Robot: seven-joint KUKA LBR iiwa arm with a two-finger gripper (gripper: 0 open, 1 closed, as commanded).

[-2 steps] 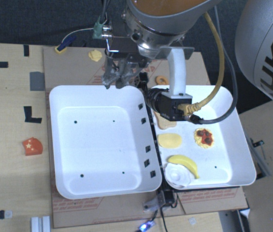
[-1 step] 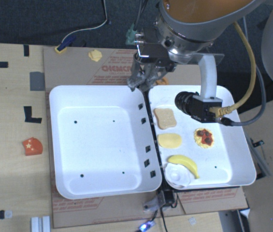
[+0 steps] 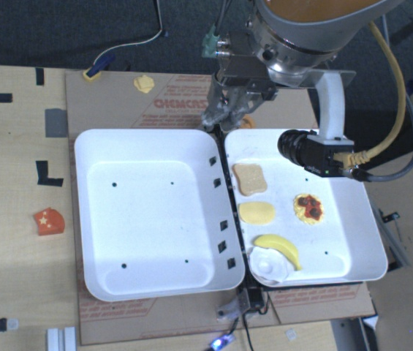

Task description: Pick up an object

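Note:
The right white bin (image 3: 352,218) holds a slice of toast (image 3: 250,179), a pale yellow oval piece (image 3: 256,212), a small round pizza-like piece with red topping (image 3: 309,208), a banana (image 3: 279,248) and a white round object (image 3: 270,265) at the front left corner. My gripper (image 3: 221,118) hangs at the far end of the wall between the two bins, above and behind the toast. Its fingers (image 3: 214,115) look drawn together with nothing between them.
The left white bin (image 3: 148,210) lies beside the right one. A red toy piece (image 3: 49,221) rests on the bench at the left. A small yellow piece (image 3: 144,84) lies on the cardboard behind the bins. A black camera unit (image 3: 312,152) overhangs the right bin's far side.

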